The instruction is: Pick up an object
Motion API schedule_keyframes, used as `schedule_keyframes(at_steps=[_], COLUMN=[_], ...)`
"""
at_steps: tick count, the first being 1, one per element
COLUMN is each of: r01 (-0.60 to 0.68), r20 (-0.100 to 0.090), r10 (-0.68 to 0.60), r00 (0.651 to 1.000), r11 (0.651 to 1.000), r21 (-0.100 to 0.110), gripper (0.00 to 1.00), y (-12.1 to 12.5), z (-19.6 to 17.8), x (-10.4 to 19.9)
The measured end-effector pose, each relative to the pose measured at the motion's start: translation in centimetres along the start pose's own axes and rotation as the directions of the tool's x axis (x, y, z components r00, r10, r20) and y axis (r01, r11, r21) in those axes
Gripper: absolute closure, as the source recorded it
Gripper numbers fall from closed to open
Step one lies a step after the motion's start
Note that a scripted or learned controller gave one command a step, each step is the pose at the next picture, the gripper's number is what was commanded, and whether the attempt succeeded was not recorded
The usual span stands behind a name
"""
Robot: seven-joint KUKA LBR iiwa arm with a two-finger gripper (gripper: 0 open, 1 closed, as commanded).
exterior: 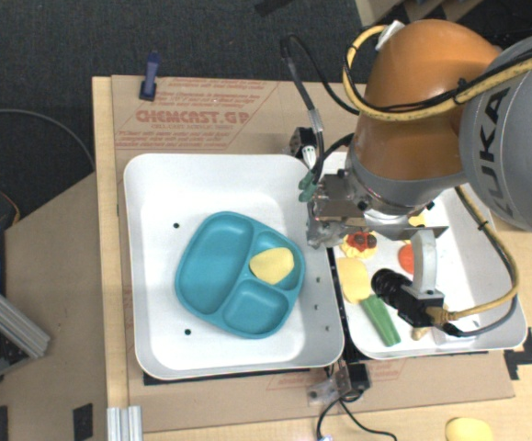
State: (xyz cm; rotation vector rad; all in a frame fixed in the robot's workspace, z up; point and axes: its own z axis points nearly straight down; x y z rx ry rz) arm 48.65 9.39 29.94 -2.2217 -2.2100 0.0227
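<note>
The end effector [332,211] is parked low over the right bin [486,336], right at its left wall; whether it's open or shut can't be told, nothing is seen held. Just to its right a small red-orange toy [362,241] is found, with a smooth yellow piece [355,280] and a green stick [379,320] nearer. A glossy teal divided plate [220,269] carrying a rounded yellow lump [272,265] sits in the left bin [155,191].

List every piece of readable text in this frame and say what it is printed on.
"CHEMCAST G P", red print on the brown board under the bins; the last letters are uncertain.
Smaller red lines above and below it: too blurred to read.
"KU", part of a larger word, on the grey arm.
</note>
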Motion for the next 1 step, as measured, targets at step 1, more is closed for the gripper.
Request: schedule_keyframes(at_steps=[1], r01=[0.006], r20=[-0.009], r10=[-0.006], r00=[1.000], r11=[0.999], r21=[-0.033], gripper=[1.00], y=[-0.84], z=[-13.72], x=[-0.44])
